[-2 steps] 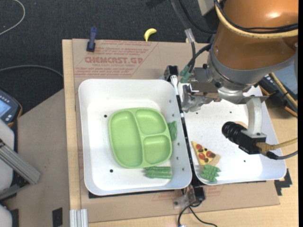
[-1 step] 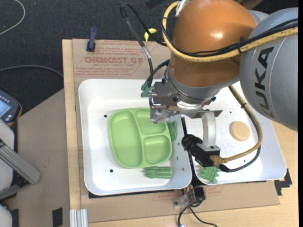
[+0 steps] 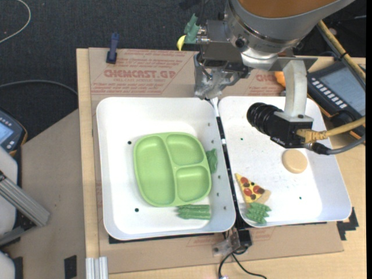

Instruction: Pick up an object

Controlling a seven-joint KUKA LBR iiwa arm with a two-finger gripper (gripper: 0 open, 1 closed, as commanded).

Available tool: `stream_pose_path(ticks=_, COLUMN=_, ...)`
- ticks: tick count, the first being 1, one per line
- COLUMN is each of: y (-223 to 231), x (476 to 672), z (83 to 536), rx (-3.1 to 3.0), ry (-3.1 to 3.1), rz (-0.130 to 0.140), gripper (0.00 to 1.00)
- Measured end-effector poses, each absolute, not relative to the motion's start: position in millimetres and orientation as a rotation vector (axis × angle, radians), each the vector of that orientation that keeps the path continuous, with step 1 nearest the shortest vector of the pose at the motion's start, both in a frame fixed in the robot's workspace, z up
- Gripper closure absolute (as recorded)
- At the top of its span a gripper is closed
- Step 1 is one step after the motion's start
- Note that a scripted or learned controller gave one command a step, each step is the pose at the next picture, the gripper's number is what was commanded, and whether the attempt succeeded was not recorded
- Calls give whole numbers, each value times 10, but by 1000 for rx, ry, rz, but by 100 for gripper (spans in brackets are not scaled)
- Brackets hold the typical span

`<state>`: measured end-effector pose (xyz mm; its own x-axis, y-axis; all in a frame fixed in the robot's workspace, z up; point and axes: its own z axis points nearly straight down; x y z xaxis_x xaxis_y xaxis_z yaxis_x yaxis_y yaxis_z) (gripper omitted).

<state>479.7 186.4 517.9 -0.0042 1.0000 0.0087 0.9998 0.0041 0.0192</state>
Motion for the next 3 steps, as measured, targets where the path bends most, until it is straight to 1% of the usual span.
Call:
stream_pose_path(ticks=1, y=1805, x=4786, z=4470, rx=2226, ry=2222, rz=-13, gripper=100)
stream_pose_path(ticks=2, y=2260, x=4778, z=3802, rx=2219, ry=2230, rz=-15, gripper=100)
stream_pose_path(ticks=3, y=1824, x=4988, z=2065, rx=2232, ry=2219, rz=-28, gripper=100)
